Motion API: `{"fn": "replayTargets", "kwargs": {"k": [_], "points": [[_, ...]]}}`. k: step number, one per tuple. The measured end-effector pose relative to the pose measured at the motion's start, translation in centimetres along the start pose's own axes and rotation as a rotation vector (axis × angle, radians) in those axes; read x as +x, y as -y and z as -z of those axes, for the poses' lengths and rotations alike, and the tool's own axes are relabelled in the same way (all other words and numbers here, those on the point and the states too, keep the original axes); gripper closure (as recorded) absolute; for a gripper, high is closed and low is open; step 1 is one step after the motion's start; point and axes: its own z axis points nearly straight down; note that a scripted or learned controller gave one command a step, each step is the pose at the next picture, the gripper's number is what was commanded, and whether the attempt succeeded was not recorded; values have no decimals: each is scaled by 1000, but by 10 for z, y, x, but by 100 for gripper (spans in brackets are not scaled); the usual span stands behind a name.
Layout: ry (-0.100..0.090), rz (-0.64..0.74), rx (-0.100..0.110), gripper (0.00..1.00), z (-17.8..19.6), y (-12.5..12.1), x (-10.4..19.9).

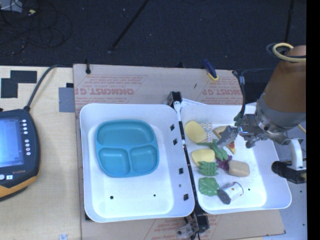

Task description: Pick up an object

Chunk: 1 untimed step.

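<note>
Here, spread metal jaws over glossy toy food, smooth blue divided tray.

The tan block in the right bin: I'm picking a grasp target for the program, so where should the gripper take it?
Grip the tan block across its short sides, coming from above. It lies flat with its right side apart from neighbours, though purple and green pieces crowd its left end.

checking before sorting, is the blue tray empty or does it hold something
Empty: the blue tray in the left bin shows three bare compartments.
</note>
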Motion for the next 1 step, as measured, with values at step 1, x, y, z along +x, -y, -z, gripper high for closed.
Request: {"fn": "replayTargets", "kwargs": {"k": [1], "points": [[0, -1, 5, 0, -123, -30, -38]]}}
